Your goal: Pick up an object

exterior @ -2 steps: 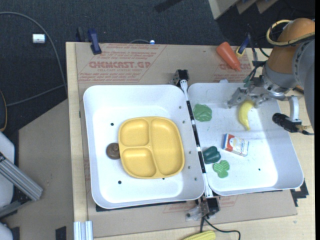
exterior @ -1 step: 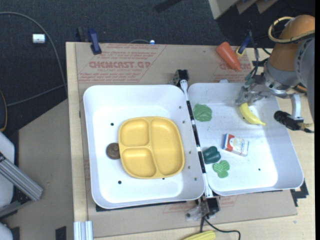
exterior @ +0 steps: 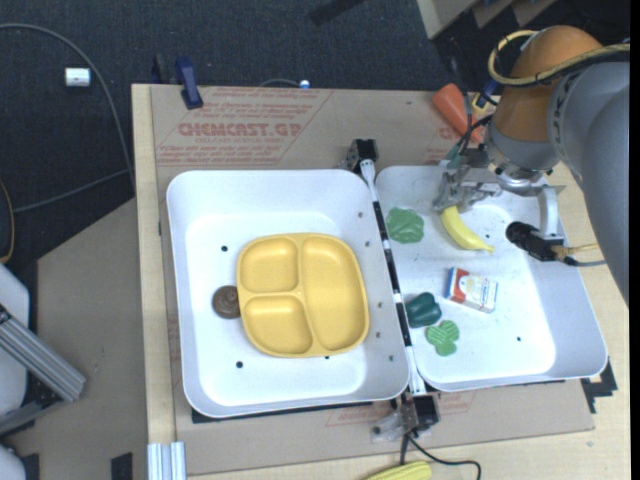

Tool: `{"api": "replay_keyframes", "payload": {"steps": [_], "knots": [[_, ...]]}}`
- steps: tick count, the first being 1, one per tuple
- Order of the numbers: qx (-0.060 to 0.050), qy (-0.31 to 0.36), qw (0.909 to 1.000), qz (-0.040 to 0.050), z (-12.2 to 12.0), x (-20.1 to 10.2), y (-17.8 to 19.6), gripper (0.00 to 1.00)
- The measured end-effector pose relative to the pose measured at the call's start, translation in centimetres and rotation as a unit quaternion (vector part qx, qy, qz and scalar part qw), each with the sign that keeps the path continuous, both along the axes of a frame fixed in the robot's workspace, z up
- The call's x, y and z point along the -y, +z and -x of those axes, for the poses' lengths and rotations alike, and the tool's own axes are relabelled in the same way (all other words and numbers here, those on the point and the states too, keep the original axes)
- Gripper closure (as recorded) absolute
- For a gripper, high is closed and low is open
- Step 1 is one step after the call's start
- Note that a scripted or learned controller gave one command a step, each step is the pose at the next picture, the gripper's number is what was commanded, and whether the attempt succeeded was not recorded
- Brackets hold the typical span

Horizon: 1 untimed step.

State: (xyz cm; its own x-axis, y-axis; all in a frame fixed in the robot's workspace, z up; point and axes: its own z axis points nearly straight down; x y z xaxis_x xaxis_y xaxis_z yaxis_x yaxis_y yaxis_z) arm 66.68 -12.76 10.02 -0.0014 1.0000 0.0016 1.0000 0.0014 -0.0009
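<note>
Jaws [exterior: 458, 196] low in right bin [exterior: 570, 298] — beside banana [exterior: 462, 229], grip state unclear — yellow tray [exterior: 300, 295] left.

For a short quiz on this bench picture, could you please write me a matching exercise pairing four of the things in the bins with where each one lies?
Things:
1. yellow divided plate
2. banana
3. small red and white box
4. brown round piece

Places:
A. left bin, touching the plate's left edge
B. right bin, near its middle
C. middle of the left bin
D. right bin, just below the gripper

Pairs: 1-C, 2-D, 3-B, 4-A
</note>
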Motion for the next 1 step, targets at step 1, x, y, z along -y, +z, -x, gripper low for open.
{"api": "replay_keyframes", "payload": {"steps": [1], "knots": [[0.001, 0.000, 1.0000, 0.0004, 3.78, -6.13, 8.73, 1.00]]}}
